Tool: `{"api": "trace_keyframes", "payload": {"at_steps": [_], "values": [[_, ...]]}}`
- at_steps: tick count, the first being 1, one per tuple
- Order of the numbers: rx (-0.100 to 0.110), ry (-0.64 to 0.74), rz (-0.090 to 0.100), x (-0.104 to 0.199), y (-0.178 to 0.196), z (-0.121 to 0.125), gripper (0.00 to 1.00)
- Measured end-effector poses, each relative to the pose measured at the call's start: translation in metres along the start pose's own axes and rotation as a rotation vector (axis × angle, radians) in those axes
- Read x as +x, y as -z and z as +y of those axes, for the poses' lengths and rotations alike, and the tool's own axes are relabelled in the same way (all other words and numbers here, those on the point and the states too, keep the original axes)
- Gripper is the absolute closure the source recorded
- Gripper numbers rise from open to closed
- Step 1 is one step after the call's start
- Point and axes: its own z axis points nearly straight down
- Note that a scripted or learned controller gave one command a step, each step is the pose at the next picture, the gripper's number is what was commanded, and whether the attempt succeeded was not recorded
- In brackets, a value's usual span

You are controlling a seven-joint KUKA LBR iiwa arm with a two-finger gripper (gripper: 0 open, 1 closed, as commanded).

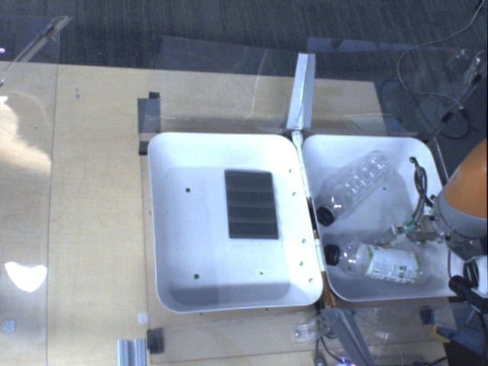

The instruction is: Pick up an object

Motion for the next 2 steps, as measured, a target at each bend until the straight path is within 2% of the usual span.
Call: {"api": "trace_keyframes", "payload": {"at_steps": [1,2], "values": [[0.007,0.106,0.004,0.017,0.025,0.072,0.0],[0.007,0.156,0.004,0.048,0.064,0.061,0.0]]}}
